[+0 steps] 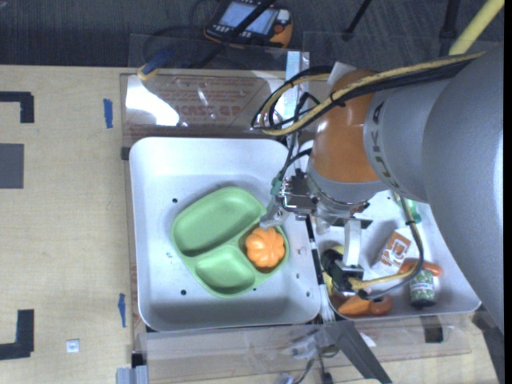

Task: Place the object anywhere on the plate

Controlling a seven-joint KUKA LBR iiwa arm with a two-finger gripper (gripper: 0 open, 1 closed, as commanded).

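Observation:
A green plate (210, 232) with divided compartments lies tilted in the left white bin (152, 214). A small orange pumpkin (266, 248) rests on the plate's right rim. The gripper (272, 214) hangs just above and to the right of the pumpkin, at the plate's right edge, under the arm's orange band (344, 146). Thin metal fingers point down-left toward the pumpkin, and how far apart they stand is unclear.
The right bin (448, 290) holds several items: a white and orange carton (394, 250), a dark green bottle (422, 288), a banana (380, 278) and an orange piece (368, 304). The bulky grey arm (448, 126) covers much of the right bin. A pendant (244, 21) lies behind the bench.

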